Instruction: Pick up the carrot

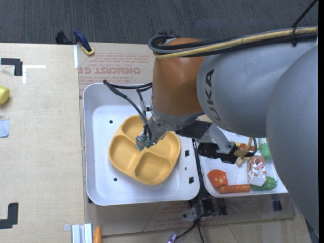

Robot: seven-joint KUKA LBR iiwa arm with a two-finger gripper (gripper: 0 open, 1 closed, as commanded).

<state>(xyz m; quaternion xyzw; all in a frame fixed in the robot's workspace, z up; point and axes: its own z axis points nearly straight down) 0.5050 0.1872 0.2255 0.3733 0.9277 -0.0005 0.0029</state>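
Note:
The carrot (pixel 234 189), a long orange-red piece, lies near the front edge of the right bin (pixel 243 192). My gripper (pixel 146 139) hangs over the left bin (pixel 96 151), above the middle of a yellow divided plate (pixel 152 168), well to the left of the carrot. The big grey arm and its orange band cover most of the gripper, and nothing can be seen in its grasp.
In the right bin, a red rounded piece (pixel 217 177) sits beside the carrot, with a white and red packet (pixel 256 169), green pieces (pixel 270 183) and a small orange item (pixel 243 149) nearby. The arm hides the back of the right bin. A yellow object (pixel 3 94) lies on the bench at far left.

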